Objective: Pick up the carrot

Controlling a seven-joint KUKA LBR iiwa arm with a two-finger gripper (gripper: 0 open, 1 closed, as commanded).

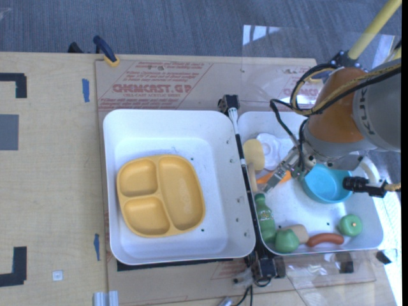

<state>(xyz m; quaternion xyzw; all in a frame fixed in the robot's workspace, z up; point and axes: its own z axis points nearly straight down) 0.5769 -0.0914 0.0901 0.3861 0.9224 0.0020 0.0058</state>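
Landmark: we take the divider (241, 164) between the two white bins as reference.
Left bin (127, 132): left of the divider; it holds a yellow compartment plate (159, 194).
Right bin (376, 231): right of the divider; it holds a pale wooden utensil (253, 155) and a green bottle (264, 217) just beside the divider, then a green fruit (286, 240), a sausage (326, 239), a blue cup (325, 183) and a green apple (350, 224) farther right.
Carrot (285, 178): we see an orange sliver right of the divider, near the wooden utensil, mostly hidden by the jaws.
Gripper (280, 174): low in the right bin at the carrot; we cannot tell the opening of the jaws or whether they hold anything.
Progress: we judge the approach done; grasp unconfirmed, lift outstanding.
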